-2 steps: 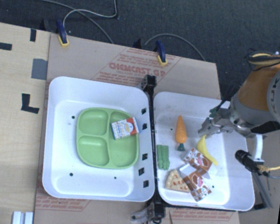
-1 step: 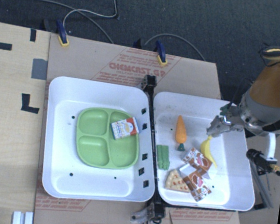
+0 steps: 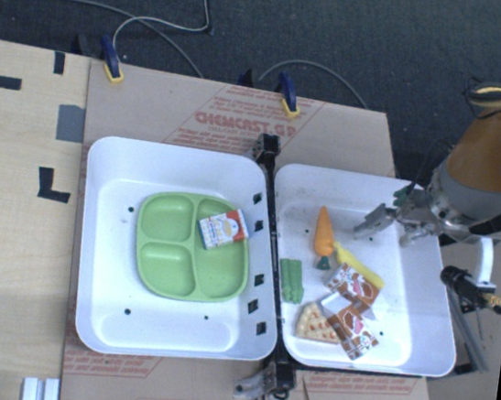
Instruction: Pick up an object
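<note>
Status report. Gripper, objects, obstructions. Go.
Gripper open, over right bin, holding nothing. Carrot nearest, just left of it. Nothing between them.

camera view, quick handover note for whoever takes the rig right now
Gripper: open, holding nothing, hovering over the upper right part of the right white bin.
Right bin: orange toy carrot, yellow toy banana, green ridged block, toy pizza slice, two printed snack packets.
Left white bin: green divided plate with a small printed carton on it.
Done: nothing picked up.
Left: grasp and lift one object.
</note>
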You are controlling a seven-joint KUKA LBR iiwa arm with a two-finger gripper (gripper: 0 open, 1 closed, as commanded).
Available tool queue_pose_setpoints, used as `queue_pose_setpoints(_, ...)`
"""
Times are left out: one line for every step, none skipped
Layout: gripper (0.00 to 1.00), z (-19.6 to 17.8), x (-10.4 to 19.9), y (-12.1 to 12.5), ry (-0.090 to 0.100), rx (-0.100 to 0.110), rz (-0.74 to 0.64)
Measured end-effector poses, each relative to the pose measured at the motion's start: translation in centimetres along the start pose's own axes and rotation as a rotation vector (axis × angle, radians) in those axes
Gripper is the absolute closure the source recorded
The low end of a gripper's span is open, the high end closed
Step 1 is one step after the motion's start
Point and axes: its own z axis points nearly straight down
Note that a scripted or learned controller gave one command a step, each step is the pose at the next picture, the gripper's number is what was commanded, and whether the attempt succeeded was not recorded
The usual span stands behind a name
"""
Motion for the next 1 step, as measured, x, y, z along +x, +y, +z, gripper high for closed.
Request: queue_pose_setpoints(0.0, 8.29, 6.38, 2.86, 0.0, -0.003, -0.001)
